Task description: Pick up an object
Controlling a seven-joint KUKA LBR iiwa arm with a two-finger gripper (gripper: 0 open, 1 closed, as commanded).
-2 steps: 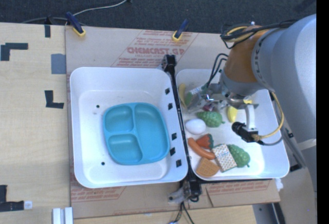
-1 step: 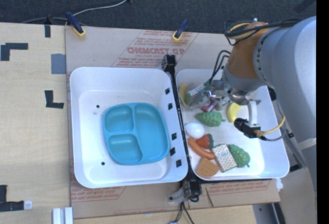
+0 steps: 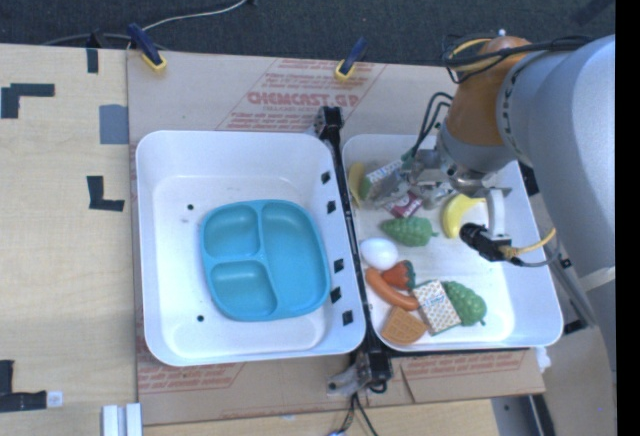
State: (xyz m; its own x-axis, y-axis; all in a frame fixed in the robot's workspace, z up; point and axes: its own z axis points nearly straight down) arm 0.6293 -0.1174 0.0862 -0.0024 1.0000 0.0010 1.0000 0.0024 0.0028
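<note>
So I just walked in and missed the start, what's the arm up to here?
The arm's gripper is down in the right bin, among a pile of toy food: a lemon, a white egg, a carrot and green pieces. Whether it has hold of anything cannot be seen. The left bin has a blue tray in it.

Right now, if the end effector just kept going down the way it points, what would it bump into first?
Probably the silver packet lying just below the end effector in the right bin; the purple item lies close beside it, and depth is hard to judge.
</note>
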